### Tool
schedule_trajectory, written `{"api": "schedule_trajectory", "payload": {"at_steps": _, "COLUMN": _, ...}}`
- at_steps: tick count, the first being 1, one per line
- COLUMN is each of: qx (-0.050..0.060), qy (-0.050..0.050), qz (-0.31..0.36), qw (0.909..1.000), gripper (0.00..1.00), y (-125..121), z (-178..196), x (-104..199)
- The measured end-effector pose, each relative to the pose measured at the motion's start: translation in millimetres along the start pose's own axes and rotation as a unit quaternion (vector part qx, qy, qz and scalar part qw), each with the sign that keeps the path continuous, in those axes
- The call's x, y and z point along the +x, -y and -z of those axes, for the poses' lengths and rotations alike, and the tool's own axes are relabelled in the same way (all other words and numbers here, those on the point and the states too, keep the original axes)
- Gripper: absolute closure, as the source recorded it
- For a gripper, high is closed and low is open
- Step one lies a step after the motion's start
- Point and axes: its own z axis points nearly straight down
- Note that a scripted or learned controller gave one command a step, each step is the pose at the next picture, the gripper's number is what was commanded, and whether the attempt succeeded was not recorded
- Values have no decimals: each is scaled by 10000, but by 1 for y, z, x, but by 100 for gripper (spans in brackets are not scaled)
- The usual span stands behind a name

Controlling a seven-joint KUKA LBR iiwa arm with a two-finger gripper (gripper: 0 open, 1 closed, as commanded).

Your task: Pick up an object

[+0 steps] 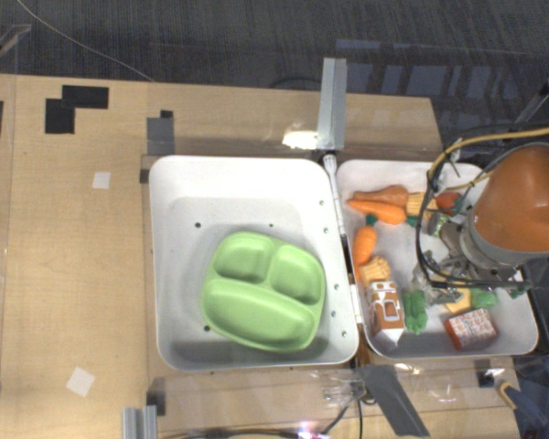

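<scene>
A pale wooden bench (64, 273) fills the left, with black square markings (73, 108) at its ten o'clock corner and small white patches of tape on the wood. Beyond its far edge, at twelve o'clock, lies dark grey carpet (210, 16) crossed by a thin cable.

The left bin (174, 199) holds a green divided plate (263, 290), lying tilted toward the bin's five o'clock corner. A grey metal post (330, 103) rises at twelve o'clock between the two bins.

The right bin (522, 341) is crowded with toy food: a large carrot (382, 200) at eleven o'clock, a smaller carrot (364, 242) below it, a small carton (385, 307) at seven o'clock, a green piece (414, 312) just beside it, and a red box (469, 328) at five o'clock.

The arm's orange band (528, 199) and grey wrist hang over the bin's three o'clock side, trailing cables. The gripper (453, 286) reaches down among the objects; whether its fingers are spread or closed cannot be told.
</scene>
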Motion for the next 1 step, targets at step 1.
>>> {"api": "schedule_trajectory", "payload": {"at_steps": 1, "qx": -93, "qy": -102, "qz": 1361, "qw": 9906, "gripper": 100, "y": 44, "z": 68, "x": 42}}
